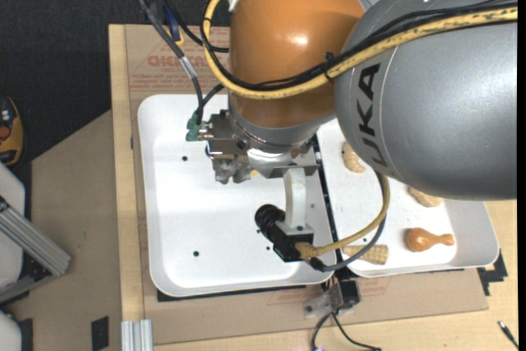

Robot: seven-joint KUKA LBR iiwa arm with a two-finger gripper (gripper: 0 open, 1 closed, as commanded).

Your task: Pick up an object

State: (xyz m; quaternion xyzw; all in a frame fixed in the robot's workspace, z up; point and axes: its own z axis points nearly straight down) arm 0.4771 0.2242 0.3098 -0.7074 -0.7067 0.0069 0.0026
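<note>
My gripper (228,159) hangs low over the back half of the left bin (177,210), mostly covered by the orange wrist band and grey arm above it. Only its metal body shows at the left of the wrist. In the right bin (472,247) lie an orange-brown pear-shaped object (426,240), a pale ribbed corn-like piece (367,255) at the front edge, a tan piece (353,160) near the divider and another tan piece (424,197) partly under the arm. Nothing can be seen held.
The arm covers most of the right bin and the back of both bins. The bins stand on a cardboard sheet (127,94). Cables run from the wrist toward the back left. Two tiny dark specks (196,253) dot the left bin's floor.
</note>
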